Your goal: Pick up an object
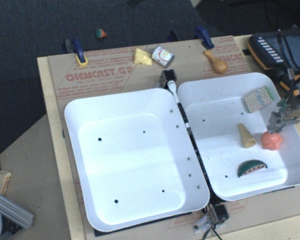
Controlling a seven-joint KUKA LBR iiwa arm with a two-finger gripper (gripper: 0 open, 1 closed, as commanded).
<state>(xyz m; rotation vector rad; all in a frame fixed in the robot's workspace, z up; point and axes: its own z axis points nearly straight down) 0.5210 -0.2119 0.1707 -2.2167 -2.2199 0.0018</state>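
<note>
Two white bins side by side on the tabletop (36, 177), rims meeting along a dark seam down the middle. Left bin (88, 153) gives wide flat floor on all sides.

Right bin (213, 135) carries four things, all in its right half; its left half beside the seam is free floor.
- Red ball-like object (272, 141): near the right wall, round, no long axis to read.
- Tan cone-like piece (246, 135): just left of the red one, apart from it; long axis runs roughly up-down in the view, narrow end toward the far rim.
- Green, dark-edged slice (251, 167): near the front rim; long axis runs left-right, arched side toward the far rim.
- Speckled flat pad (258, 98): near the far right corner, slightly tilted.

Jaws (277, 121) sit over the right wall, just above and right of the red object, close to it. Whether they are open or closed: cannot tell; nothing visibly gripped.

Beyond the far rims, on a cardboard sheet (104, 72): a yellow block (142, 57), a small white box (162, 56), a wooden pear-like piece (217, 63).
</note>
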